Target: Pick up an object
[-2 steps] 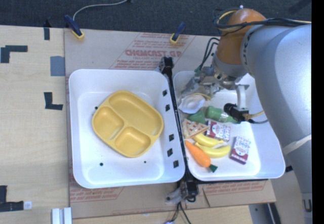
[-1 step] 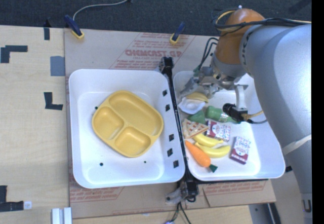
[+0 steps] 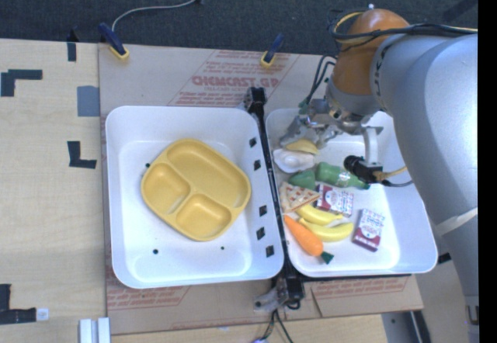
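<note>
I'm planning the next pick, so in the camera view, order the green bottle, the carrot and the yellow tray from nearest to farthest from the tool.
Measured from the tool, at the far end of the right bin:
1. Green bottle, just below it in the right bin.
2. Carrot, at the right bin's near edge.
3. Yellow tray, across the divider in the left bin.
</note>
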`<action>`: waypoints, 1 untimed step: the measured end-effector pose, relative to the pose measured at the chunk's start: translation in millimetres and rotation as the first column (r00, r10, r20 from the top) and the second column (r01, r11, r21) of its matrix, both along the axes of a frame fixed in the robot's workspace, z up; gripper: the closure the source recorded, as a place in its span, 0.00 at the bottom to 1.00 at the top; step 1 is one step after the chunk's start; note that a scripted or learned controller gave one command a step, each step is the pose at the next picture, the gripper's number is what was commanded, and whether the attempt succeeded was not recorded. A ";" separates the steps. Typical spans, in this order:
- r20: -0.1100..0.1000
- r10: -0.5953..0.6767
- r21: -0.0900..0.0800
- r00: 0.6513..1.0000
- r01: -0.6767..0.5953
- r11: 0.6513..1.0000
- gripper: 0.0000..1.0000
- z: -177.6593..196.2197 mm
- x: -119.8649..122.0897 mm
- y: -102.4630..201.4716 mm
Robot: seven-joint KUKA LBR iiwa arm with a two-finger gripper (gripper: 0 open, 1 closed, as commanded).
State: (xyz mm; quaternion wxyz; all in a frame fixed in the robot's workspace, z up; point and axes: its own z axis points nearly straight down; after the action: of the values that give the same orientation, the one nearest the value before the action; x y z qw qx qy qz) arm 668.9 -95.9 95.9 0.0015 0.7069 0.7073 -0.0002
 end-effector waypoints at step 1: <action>-0.001 0.002 0.004 1.000 -0.002 1.000 1.00 89.2 -0.1 64.5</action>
State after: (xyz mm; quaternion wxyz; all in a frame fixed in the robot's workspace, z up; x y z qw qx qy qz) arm 668.7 -31.4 185.1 -0.0001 0.7061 0.7081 0.0007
